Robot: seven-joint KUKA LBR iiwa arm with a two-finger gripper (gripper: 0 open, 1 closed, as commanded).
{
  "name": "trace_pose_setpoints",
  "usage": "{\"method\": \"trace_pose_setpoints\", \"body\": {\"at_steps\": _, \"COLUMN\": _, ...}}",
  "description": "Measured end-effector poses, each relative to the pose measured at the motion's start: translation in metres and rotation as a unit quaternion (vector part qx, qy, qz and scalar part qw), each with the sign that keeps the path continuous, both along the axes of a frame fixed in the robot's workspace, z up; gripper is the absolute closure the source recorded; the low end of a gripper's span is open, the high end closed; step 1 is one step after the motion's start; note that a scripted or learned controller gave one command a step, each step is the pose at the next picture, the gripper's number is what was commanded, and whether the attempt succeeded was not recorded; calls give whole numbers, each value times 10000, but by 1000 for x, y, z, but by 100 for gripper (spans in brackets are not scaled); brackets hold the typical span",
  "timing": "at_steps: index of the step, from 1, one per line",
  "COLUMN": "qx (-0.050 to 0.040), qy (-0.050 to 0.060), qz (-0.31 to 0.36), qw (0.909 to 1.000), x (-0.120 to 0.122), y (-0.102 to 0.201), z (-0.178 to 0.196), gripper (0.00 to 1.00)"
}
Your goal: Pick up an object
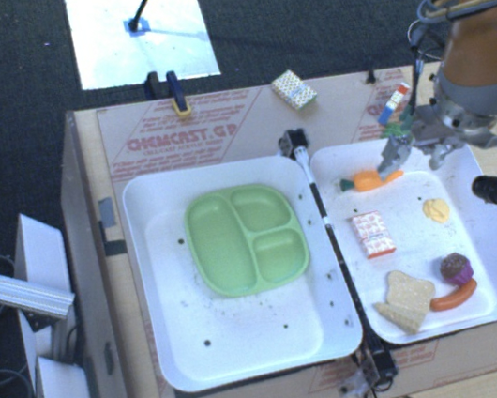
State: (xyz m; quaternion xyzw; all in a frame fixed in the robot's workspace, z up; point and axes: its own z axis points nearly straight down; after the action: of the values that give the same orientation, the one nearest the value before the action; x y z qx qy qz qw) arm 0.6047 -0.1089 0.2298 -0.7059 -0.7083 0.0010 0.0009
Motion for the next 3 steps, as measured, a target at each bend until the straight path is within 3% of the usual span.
{"method": "trace_pose_setpoints", "body": {"at_steps": 1, "qx": -5, "qy": -40, "qz": -11, "qw": 10000, "x": -26, "y": -18, "z": -134, "gripper": 0}}
{"method": "trace_pose_setpoints", "body": {"at_steps": 2, "qx": 84, "qy": 173, "qz": 42, "qw": 9998, "x": 60, "y": -42, "z": -148, "gripper": 0}}
{"method": "trace_pose_setpoints", "body": {"at_steps": 3, "qx": -1, "qy": -63, "qz": -10, "qw": 10000, "x": -17, "y": -30, "z": -143, "gripper": 0}}
